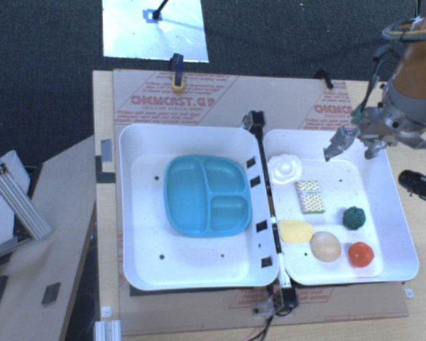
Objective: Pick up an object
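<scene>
So far nothing looks picked: the gripper (353, 144) hangs over the far edge of the right bin (397, 215) with its two fingers spread and nothing between them, so I judge the pincer released and the whole grasp, from descent to closing to lift, yet to be made. All the candidate objects lie in the right bin. A white ruffled piece (285, 168) sits at the far left corner, closest to the fingers, and just nearer than it lies a small checkered block (310, 197). Along the near side run a yellow lump (295, 231) by the divider, a beige egg-shaped object (326, 246) just beside it, and a red-orange round object (361, 254) further right. A dark green tufted ball (353, 217) rests on its own toward the right wall, apart from the block. The left bin (142, 190) holds a blue divided plate (206, 195), lying flat with its compartments bare. Any of the six small things could serve, and the white piece or the block would seem the shortest reach from where the arm stands
</scene>
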### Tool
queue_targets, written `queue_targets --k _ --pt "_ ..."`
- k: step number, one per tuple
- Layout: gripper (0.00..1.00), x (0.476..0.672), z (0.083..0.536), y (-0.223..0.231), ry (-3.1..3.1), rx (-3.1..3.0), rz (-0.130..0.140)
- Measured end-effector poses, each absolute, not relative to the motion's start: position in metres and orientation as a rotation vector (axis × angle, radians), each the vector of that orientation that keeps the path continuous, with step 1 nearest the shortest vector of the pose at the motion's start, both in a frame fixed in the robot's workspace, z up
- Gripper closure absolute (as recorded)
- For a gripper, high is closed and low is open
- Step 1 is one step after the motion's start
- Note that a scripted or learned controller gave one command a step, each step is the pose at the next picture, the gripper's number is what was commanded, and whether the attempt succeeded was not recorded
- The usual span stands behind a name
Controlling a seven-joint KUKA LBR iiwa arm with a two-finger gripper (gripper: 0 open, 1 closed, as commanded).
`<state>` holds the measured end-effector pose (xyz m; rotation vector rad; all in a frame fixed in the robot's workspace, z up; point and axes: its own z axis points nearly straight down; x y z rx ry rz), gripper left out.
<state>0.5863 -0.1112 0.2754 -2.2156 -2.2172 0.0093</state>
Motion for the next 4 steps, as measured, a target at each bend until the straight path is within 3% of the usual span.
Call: queue_targets --k 1,4 --pt "0.00 0.588 0.282 -0.111 -2.225 -2.220 -0.001" --pt "0.00 0.590 0.140 -0.109 -2.220 -2.220 0.002"
